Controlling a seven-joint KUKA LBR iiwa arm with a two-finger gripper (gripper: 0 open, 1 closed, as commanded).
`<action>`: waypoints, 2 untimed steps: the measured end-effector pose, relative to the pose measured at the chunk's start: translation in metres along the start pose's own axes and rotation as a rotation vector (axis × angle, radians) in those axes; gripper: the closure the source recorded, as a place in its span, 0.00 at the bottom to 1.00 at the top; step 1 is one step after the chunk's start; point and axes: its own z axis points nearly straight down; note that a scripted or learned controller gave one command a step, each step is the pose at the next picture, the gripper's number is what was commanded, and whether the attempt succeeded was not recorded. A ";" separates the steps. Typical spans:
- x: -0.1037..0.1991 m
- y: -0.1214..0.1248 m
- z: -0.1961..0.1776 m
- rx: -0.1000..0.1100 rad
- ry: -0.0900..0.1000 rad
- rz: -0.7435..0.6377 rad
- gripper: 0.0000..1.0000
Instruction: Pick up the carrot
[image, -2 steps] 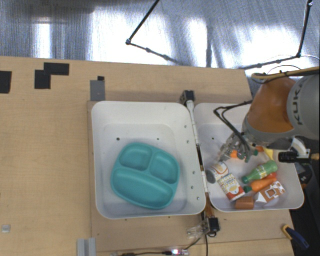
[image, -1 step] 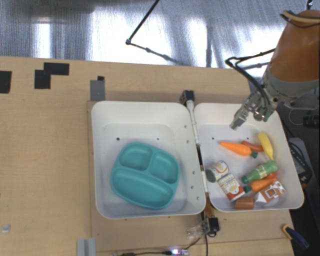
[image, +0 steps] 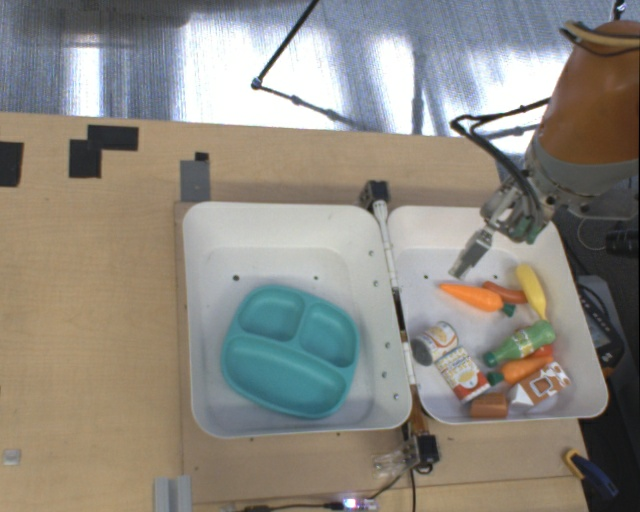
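Bench (image: 100, 330): tan board surface across the frame, black squares at upper left.

Left bin (image: 215, 250): shallow, white, centre-left of frame. Holds one teal divided tray (image: 290, 350), three compartments, lying flat.

Right bin (image: 425, 235): shallow, white, just beside the left bin, the two joined along a centre rail.

Arm (image: 595, 100): orange band and grey wrist at upper right of frame, reaching over the right bin's upper edge.

Gripper (image: 468, 258): hangs over the upper part of the right bin, above and just left of the carrot. One finger (image: 470, 255) shows, slanting down-left; whether the fingers are spread or closed cannot be told. Nothing seen between them.

Carrot (image: 470, 296): orange, lying flat mid-bin, point toward frame left, green top at its right end.

Can (image: 460, 367): on its side, lower middle of right bin; label printing too small to read.

Green bottle (image: 520, 345): lying tilted, right of the can.

Banana (image: 531, 290): yellow, right of the carrot.

Small carton (image: 545, 385): lower right corner; markings illegible.
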 end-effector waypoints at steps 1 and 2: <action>-0.028 -0.012 0.125 0.003 0.006 -0.131 0.00; -0.038 -0.015 0.202 -0.001 0.001 -0.094 0.00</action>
